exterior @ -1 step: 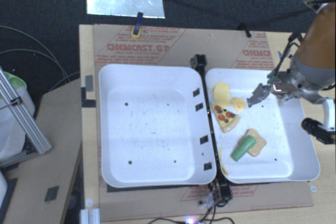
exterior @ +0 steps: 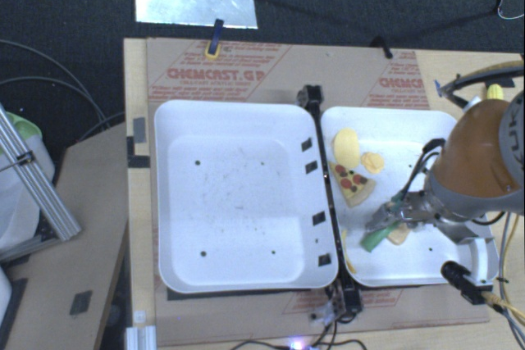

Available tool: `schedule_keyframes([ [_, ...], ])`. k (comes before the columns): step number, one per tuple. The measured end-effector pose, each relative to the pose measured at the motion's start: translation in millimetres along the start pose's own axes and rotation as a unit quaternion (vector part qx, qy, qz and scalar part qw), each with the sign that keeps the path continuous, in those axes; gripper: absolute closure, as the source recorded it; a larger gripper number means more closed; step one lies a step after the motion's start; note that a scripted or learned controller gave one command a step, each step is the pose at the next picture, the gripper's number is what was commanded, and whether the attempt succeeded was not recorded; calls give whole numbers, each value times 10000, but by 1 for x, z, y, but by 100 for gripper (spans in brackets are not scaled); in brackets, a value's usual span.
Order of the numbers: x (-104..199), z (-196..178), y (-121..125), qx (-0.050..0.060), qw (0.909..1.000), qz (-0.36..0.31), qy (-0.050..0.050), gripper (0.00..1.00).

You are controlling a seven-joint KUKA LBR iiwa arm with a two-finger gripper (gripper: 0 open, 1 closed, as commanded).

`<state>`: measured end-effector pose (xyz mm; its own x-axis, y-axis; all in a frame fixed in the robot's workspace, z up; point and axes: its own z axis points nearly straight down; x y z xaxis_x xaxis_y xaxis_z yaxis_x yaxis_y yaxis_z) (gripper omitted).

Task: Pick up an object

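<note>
In the right bin point(exterior: 426, 127) lie a yellow banana-like piece point(exterior: 346, 147), a small yellow-orange piece point(exterior: 373, 162) and a pizza slice toy point(exterior: 355, 184). A green object point(exterior: 376, 238) and a tan piece point(exterior: 399, 235) lie toward the front of that bin. My gripper point(exterior: 390, 220) reaches in from the right and sits low right over the green and tan pieces. Whether anything is between the fingers cannot be made out.
The left bin point(exterior: 238, 193) stands beside the right one, a black divider point(exterior: 324, 184) between them. The arm's orange band point(exterior: 480, 156) and grey wrist cover the right bin's right part. A metal frame point(exterior: 33, 184) stands off the bench at left.
</note>
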<state>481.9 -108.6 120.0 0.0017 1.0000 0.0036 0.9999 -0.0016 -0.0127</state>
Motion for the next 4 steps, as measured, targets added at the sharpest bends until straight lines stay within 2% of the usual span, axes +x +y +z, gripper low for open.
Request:
schedule_keyframes([
  [1,19,27,47,-80,10000,-38,-16,0],
  [2,13,4,145,-130,9999,-45,-30,0],
  [3,27,34,187,-88,10000,-44,-17,0],
  [4,-1,35,75,-26,10000,13,-16,0],
])
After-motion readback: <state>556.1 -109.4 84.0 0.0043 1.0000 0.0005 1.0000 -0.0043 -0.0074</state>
